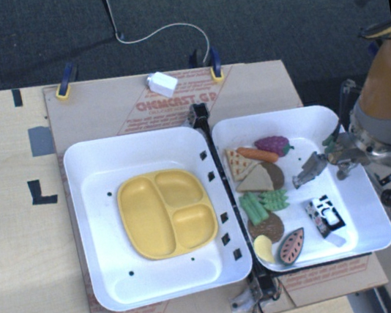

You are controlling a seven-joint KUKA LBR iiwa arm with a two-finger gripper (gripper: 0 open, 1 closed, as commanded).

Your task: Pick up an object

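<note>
A pale wooden worktop (17, 241) with black tape marks carries a cardboard sheet (172, 104) printed in red, unreadable. The tool (309, 172), fingers apart, hovers in the right bin (357, 236) near toy food (259, 178).

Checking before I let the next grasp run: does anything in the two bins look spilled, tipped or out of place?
Nothing stands out. The toy food pieces lie crowded along the left side of the right white bin, all inside its rim. The yellow divided plate sits flat in the left white bin. The gripper hovers over the right bin.
</note>
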